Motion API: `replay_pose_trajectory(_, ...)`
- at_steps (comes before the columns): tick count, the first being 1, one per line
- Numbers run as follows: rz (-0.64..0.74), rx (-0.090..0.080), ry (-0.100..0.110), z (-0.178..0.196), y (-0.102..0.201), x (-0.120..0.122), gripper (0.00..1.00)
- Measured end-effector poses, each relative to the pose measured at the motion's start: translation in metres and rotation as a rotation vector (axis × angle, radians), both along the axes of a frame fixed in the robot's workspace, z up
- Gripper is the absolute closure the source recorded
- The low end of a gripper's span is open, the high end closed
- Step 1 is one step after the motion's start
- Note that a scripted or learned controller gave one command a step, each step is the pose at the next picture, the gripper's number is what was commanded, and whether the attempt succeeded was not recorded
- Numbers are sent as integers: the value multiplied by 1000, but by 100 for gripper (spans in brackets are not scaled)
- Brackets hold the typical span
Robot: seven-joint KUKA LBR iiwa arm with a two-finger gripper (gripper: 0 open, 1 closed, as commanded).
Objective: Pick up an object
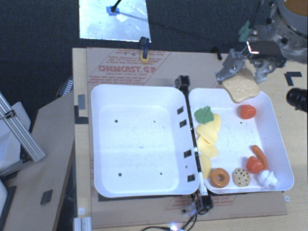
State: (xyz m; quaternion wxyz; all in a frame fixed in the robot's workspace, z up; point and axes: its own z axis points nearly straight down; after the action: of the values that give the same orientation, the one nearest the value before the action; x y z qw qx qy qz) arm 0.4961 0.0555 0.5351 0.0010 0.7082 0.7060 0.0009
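Metal jaws (pixel 245 71) grip flat tan bread slice (pixel 242 87).

Camera view: single fixed camera, mounted above the bench (pixel 82 129), looking down at a slant. Framing: moderately distant; both white bins (pixel 139 93) fully inside the frame, bench edges and dark floor around them. Arm (pixel 288 13) enters from the upper right of the bins.

Bench (pixel 82 143) (light wood) carries a printed cardboard sheet (pixel 127 66); on it sit the left bin (pixel 139 143) and right bin (pixel 281 143), touching.
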Motion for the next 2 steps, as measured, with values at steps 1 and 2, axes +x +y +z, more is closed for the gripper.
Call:
replay_pose_trajectory(1,1,-1,-1,-1,-23,61,100)
replay_pose_trajectory(2,10,2,2,0,8,18,100)
